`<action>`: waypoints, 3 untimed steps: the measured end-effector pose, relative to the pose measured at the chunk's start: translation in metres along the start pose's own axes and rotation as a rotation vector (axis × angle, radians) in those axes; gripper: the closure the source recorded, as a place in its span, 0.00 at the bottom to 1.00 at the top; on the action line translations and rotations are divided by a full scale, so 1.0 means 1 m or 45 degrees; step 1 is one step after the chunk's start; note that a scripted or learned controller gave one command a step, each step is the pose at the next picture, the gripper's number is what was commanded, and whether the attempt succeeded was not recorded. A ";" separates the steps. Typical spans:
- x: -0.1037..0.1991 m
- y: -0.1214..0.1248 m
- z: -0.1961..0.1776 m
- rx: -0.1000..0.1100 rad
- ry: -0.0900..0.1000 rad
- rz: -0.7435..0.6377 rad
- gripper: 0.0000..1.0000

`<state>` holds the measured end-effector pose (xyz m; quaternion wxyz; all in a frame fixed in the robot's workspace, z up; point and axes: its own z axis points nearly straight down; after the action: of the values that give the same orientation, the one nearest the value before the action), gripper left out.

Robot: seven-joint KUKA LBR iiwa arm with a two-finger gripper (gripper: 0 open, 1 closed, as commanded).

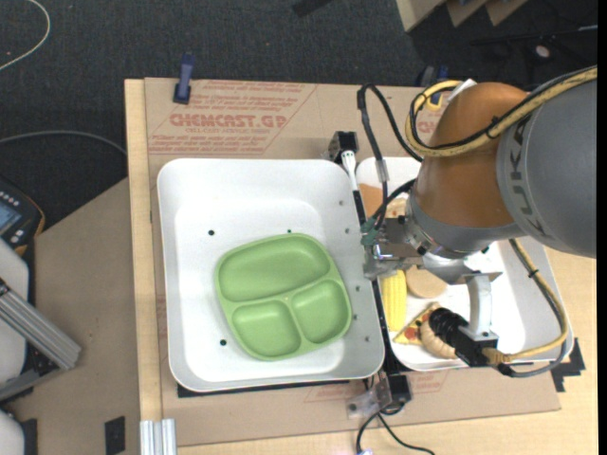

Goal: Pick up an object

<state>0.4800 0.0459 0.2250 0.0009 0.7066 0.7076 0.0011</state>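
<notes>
1. Hanging over the right bin [522,316], the gripper [387,252] is being held low by the grey arm [531,178], close to that bin's left wall.
2. Its state is being hidden by the wrist, so whether it is spread or pressed together cannot be told.
3. A yellow corn cob [394,295] is being seen just beneath the gripper in the view, lying along the right bin's left wall, with a pale round piece [429,285] beside it.
4. A green divided plate [282,295] is being borne by the left bin [190,197].
</notes>
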 end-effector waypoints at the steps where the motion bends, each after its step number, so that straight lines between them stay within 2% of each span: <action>1: 0.017 -0.001 0.006 0.006 0.000 -0.001 1.00; 2: 0.021 0.001 -0.103 -0.013 0.003 -0.002 1.00; 3: -0.009 0.001 -0.214 -0.016 0.001 0.003 1.00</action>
<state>0.4804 0.0365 0.4392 0.0051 0.7073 0.7068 0.0059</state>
